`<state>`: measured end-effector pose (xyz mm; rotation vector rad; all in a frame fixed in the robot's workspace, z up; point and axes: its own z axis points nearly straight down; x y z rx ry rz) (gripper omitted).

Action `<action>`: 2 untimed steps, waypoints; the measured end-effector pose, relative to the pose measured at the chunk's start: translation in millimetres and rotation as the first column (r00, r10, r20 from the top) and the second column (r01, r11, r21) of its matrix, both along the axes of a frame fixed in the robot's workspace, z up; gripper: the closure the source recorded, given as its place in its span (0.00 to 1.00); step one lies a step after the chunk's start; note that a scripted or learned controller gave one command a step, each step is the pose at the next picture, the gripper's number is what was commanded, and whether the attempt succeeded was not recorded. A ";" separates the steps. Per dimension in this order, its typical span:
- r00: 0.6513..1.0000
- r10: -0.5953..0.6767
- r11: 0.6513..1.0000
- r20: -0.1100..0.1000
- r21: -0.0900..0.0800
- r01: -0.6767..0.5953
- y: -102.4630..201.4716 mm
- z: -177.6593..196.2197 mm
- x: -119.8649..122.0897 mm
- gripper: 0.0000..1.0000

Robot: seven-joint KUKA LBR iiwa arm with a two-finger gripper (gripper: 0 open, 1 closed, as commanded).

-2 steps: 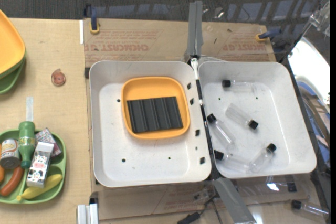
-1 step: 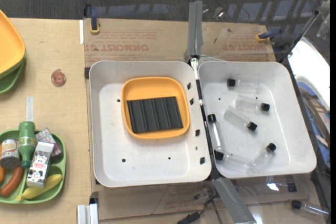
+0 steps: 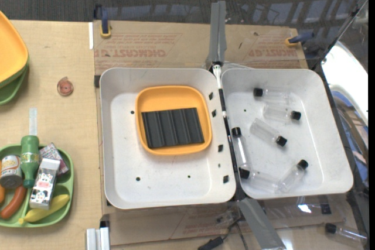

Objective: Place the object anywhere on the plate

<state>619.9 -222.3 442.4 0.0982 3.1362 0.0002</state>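
- While you are looking over the table, the two white bins are sitting side by side, so a carry between them is likely short.
- The left bin is holding the orange plate, which is lying flat and near the middle, so you are getting a broad target.
- A dark ribbed pad is covering most of the plate.
- The task's things, clear vials with black caps, are lying scattered on their sides in the right bin, apart from the plate.
- How the fingers are standing, you cannot tell.
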 end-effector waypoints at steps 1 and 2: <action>0.927 0.374 0.927 0.000 0.000 -0.374 0.1 -16.9 -39.6 0.00; 0.767 0.641 0.767 0.000 -0.001 -0.641 0.4 -0.2 -68.9 0.00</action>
